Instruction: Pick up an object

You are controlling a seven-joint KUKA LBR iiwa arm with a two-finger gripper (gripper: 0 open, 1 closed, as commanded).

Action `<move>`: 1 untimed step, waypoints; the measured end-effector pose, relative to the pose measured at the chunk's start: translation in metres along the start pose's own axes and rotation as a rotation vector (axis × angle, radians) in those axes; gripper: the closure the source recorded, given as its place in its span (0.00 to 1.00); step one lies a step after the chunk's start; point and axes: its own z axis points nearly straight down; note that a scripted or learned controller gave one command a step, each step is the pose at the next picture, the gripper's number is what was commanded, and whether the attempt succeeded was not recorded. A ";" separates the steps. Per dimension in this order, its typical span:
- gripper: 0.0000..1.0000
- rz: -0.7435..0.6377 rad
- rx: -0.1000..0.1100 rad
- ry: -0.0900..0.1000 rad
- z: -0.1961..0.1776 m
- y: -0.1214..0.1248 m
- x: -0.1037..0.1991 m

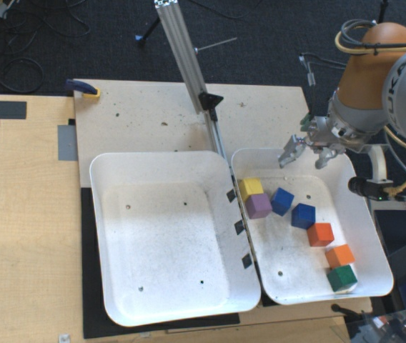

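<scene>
Sitting loose in the right bin [374, 277] are seven small cubes: yellow cube [251, 186], purple cube [259, 205], two blue ones, two orange ones, a green one. Nothing is being held. The claw [306, 156] is hovering over the bin's far edge, fingers spread open and empty. Approach step, I judge; next it needs lowering over one cube and closing. The arm's upper part is being cut off at the frame edge.

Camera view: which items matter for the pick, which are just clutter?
Job:
gripper, open
yellow, purple, two blue, two orange, green cubes
right bin

Lying about:
left bin
aluminium rail
clamp
floor cables
</scene>
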 end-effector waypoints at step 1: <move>0.00 -0.001 0.000 0.001 0.046 0.003 0.006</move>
